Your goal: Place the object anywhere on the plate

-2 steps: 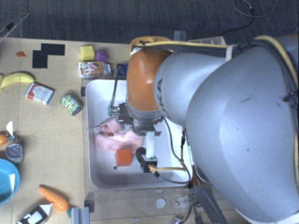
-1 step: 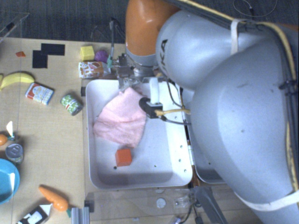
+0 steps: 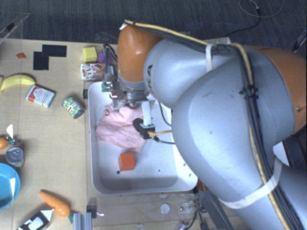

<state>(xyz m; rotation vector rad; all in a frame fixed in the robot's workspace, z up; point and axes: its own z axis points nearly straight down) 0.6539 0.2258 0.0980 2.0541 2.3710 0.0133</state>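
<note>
**Gripper down on the pink cloth in the bin**

I see the gripper (image 3: 125, 101) pressed into the top of the pink cloth (image 3: 120, 129) inside the white bin (image 3: 96, 143). An orange block (image 3: 127, 161) lies below the jaws, apart from them. The blue plate (image 3: 7, 186) sits far left of them.

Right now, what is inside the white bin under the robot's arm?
Inside the white bin lie a crumpled pink cloth and an orange block. The arm covers the bin's right part, so anything there is hidden.
</note>
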